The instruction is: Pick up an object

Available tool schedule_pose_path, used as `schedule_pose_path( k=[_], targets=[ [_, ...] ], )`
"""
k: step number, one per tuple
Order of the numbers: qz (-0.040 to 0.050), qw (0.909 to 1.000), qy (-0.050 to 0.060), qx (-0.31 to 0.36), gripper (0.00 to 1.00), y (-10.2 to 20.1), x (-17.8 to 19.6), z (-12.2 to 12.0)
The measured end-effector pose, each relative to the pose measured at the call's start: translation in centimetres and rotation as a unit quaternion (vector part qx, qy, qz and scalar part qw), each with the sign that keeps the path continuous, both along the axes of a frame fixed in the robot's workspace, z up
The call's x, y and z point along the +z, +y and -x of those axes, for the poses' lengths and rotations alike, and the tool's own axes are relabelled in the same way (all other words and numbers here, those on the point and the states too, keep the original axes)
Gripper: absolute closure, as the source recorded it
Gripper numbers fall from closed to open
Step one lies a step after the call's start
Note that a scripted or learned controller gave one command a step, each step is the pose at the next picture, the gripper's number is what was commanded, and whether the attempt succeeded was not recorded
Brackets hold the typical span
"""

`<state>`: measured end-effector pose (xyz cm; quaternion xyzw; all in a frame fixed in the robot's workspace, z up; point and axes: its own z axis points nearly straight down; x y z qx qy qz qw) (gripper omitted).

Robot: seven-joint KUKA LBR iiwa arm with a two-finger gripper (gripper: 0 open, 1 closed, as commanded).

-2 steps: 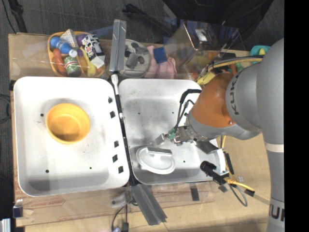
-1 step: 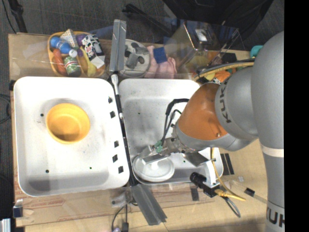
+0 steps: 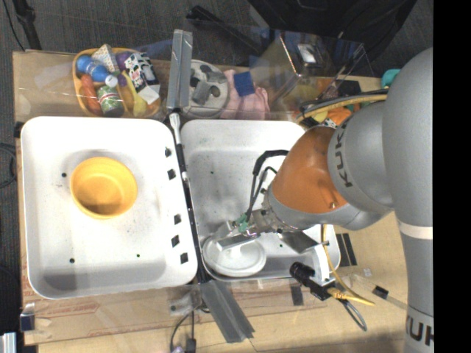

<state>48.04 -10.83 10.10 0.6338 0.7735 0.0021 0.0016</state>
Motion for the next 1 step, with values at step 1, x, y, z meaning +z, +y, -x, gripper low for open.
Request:
schedule_pose_path(
  k=[1],
  targets=[
    [0.0001, 0.9979, 0.005, -0.065, 0.00, 0.41, -1.05, -5.48]
  ],
)
